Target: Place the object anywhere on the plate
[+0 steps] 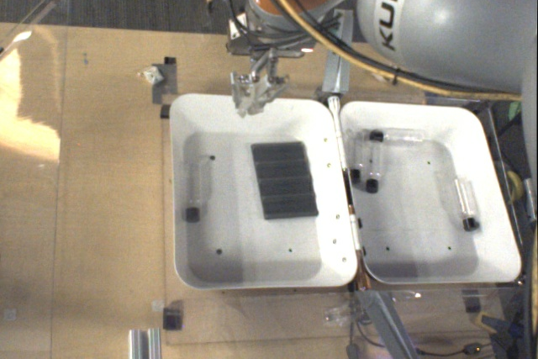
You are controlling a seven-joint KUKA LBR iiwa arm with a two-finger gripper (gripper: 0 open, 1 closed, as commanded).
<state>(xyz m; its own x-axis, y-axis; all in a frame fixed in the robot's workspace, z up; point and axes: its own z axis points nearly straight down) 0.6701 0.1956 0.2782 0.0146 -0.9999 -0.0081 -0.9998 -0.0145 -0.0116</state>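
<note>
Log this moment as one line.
hand: above left bin's far rim | plate: bare | tubes: right bin

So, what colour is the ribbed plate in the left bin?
Dark grey, nearly black: the plate, seen in the camera view.

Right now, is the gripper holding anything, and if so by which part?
Cannot be told: the gripper hangs over the left bin's far rim, and a pale blur at its tips may be a clear tube.

A robotics lab: a KUKA arm [437, 4] with loose cabling hangs over a wooden bench [84, 181] bearing 2 white bins [181, 265] side by side.
</note>
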